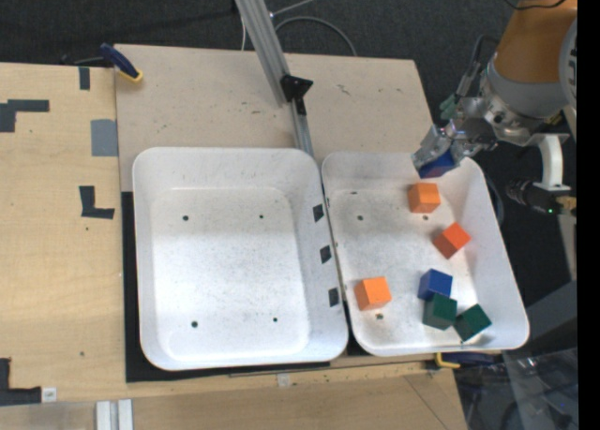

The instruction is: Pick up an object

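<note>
My gripper point(439, 155) hangs over the far right corner of the right bin point(394, 231), shut on a small blue block point(435, 168) that shows between its fingertips, above the bin's rim. In the bin lie an orange block point(424, 197) just below the gripper, a red-orange block point(451, 239), another orange block point(373, 292), a second blue block point(435, 282) and two dark green blocks point(439, 311) point(472, 321).
The left bin point(225, 259) stands beside the right one. A slanted metal pole point(267, 35) rises behind the bins. The grey arm with its orange band point(534, 44) reaches in at the upper right. A cable loops on the bench behind.
</note>
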You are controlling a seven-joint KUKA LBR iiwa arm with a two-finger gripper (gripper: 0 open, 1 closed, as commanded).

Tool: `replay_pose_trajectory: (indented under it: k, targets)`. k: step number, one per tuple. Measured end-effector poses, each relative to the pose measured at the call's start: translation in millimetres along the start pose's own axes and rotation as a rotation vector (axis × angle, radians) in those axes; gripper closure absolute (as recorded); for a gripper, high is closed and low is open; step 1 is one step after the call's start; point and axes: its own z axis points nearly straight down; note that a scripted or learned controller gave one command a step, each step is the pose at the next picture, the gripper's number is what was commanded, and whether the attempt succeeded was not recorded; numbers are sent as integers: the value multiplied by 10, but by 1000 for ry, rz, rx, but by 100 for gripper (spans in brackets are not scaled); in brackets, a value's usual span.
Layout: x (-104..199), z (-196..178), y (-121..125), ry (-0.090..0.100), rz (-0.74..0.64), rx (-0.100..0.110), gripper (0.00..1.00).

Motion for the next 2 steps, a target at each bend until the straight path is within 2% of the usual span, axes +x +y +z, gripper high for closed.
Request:
replay_pose_trajectory:
  k: [1,2]
  targets:
    - [514,193,-48,0,0,2,100]
    - [1080,165,-49,1,-2,0,100]
